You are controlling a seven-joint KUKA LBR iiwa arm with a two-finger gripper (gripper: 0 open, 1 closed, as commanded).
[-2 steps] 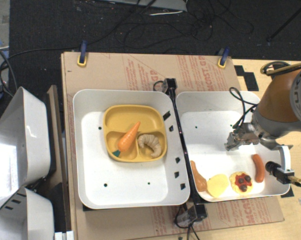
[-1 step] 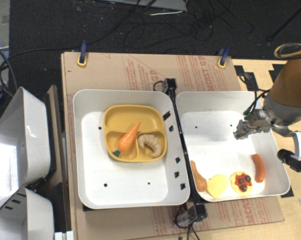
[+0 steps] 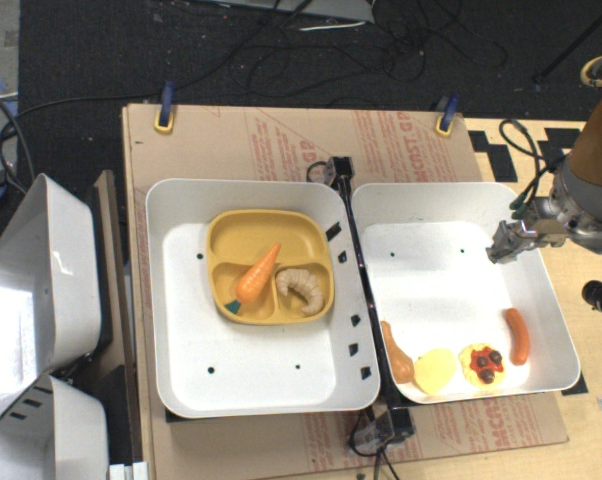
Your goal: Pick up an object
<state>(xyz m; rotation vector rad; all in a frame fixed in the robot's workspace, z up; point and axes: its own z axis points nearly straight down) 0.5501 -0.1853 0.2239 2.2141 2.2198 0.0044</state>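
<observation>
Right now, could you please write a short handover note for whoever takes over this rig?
Gripper: over the right bin's far right side, nothing visibly held.
Left bin: yellow tray holding a carrot and a pale shrimp.
Right bin, near edge: drumstick, yellow disc, small pizza, sausage.
Done: nothing picked.
Left: choose an object and grasp it; the sausage lies nearest.

Arm (image 3: 593, 183) cut off at right edge, claw (image 3: 505, 242) too small to read its grip, round item's (image 3: 483, 363) red-and-dark topping too small to identify.
</observation>
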